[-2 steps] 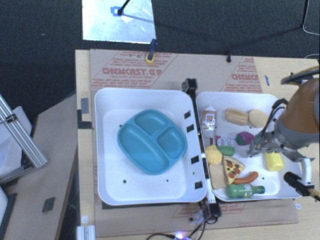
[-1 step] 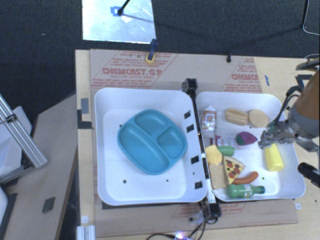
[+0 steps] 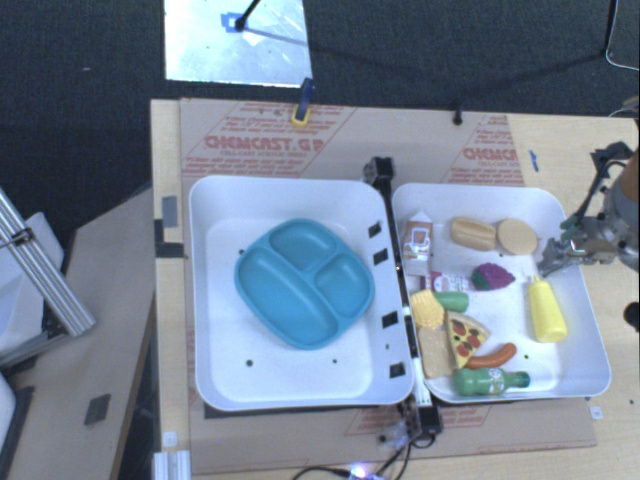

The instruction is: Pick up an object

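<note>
Tool [image 3: 556, 258] sits at the right edge of the frame, low over the right bin's [image 3: 585, 313] far rim, just above the yellow bottle [image 3: 546, 309]; honestly can't tell how it's set, and nothing is visibly in it. Bun halves [image 3: 494, 235], purple grapes [image 3: 493, 276], corn [image 3: 427, 309], pizza slice [image 3: 465, 336], hot dog [image 3: 491, 355] and green bottle [image 3: 489, 380] lie further left. Left bin [image 3: 215, 268] holds a blue divided plate [image 3: 303, 282]. Bench [image 3: 470, 143] is tan with red print, dark carpet [image 3: 80, 78] behind. The arm [image 3: 625, 203] pokes in from the right.
</note>
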{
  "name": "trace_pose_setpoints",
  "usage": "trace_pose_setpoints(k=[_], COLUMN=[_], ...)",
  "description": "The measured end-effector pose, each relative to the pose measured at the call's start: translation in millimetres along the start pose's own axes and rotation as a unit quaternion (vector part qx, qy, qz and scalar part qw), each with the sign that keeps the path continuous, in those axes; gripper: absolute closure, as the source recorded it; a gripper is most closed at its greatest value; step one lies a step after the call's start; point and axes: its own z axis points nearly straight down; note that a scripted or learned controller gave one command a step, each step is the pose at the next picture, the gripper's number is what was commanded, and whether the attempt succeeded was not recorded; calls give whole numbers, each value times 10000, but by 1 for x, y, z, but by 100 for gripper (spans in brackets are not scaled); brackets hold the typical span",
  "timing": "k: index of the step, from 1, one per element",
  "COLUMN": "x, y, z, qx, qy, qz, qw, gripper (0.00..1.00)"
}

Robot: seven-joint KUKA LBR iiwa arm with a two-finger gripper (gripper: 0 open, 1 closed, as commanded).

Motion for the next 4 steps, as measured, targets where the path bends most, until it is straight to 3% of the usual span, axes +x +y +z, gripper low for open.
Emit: trace_pose_setpoints(k=[1,4], x=[0,147], y=[1,30], z=[-12,-17], qx=[15,19], qy=[7,24], qz=[-3,-33], qw=[10000,10000], gripper=[100,100])
